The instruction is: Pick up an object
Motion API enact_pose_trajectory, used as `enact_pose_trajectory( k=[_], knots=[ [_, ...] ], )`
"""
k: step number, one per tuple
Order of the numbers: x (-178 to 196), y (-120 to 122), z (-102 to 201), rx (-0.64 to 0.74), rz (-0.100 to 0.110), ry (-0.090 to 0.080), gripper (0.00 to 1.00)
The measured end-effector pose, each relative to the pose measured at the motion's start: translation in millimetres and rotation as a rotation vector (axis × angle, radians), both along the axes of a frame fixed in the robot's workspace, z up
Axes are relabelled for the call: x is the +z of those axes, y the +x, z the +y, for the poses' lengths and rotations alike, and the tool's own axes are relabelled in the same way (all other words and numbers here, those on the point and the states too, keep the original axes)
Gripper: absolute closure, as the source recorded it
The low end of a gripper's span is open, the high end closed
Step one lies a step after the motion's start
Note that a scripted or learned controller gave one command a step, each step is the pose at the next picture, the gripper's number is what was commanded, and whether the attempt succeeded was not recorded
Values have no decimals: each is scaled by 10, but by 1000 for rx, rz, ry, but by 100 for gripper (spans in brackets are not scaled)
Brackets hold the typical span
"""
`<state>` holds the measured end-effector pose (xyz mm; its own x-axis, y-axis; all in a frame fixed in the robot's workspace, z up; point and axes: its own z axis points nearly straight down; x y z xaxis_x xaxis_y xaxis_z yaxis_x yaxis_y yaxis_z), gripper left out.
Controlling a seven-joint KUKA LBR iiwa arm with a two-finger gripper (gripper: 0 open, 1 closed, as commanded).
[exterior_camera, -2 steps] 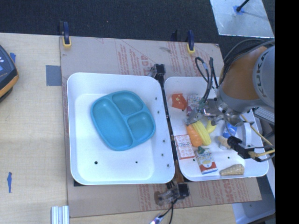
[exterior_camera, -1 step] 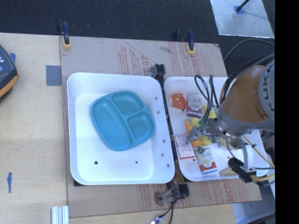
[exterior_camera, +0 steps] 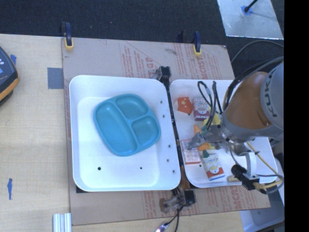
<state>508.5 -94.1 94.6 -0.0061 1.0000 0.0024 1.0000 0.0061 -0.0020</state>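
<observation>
The right bin holds several small items: a red packet, a purple-and-white packet, a flat printed card and a small bottle with a green cap and red label. My gripper hangs low over the middle of this bin, just above the bottle and beside an orange piece. The arm's orange band and grey wrist cover the bin's right half. Nothing shows between the fingers.
The left bin holds a blue divided plate. Both bins rest on a cardboard sheet clamped at the back. Cables loop over the right bin's far and right edges. A yellow-and-black device sits at the far left.
</observation>
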Motion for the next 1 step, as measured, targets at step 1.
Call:
enact_pose_trajectory(
  k=[1],
  knots=[
    [9,294,4,-1,-3,-2,0]
  ],
)
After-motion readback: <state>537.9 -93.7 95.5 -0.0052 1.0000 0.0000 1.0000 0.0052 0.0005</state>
